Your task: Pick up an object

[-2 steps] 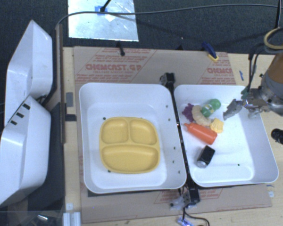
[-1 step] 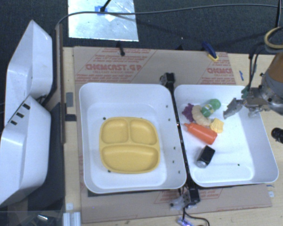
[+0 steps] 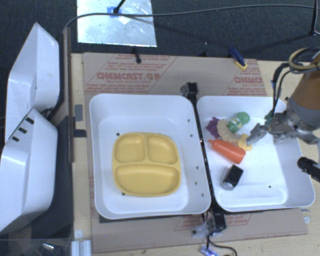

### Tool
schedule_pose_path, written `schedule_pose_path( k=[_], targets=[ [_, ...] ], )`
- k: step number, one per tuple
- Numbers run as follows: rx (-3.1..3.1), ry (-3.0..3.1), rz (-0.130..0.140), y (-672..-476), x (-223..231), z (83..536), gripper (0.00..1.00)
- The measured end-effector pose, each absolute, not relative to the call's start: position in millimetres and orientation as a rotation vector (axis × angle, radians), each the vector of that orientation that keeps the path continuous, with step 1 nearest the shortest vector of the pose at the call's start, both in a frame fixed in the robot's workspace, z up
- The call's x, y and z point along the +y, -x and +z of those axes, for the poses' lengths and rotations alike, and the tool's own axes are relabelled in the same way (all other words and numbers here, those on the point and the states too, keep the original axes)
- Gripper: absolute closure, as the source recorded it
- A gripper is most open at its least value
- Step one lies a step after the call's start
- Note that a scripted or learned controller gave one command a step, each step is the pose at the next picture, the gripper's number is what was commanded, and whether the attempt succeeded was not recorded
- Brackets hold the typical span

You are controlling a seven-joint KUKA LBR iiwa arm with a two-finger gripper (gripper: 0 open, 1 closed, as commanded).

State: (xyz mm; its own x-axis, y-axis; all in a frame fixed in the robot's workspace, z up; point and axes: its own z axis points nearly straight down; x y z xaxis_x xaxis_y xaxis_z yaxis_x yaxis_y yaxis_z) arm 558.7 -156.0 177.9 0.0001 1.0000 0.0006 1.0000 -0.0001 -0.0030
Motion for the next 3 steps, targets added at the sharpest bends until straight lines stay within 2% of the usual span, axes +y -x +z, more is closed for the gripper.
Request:
schedule_pose_path(
  k=[1, 2, 3],
  targets=[
    [-2.219, 2.219, 0.004, -561.3, -154, 116, 0.00],
    [-2.221, 2.221, 0.001, -561.0, -153, 83, 0.00],
    [-2.223, 2.223, -0.002, -562.2, -154, 95, 1.00]
  ],
)
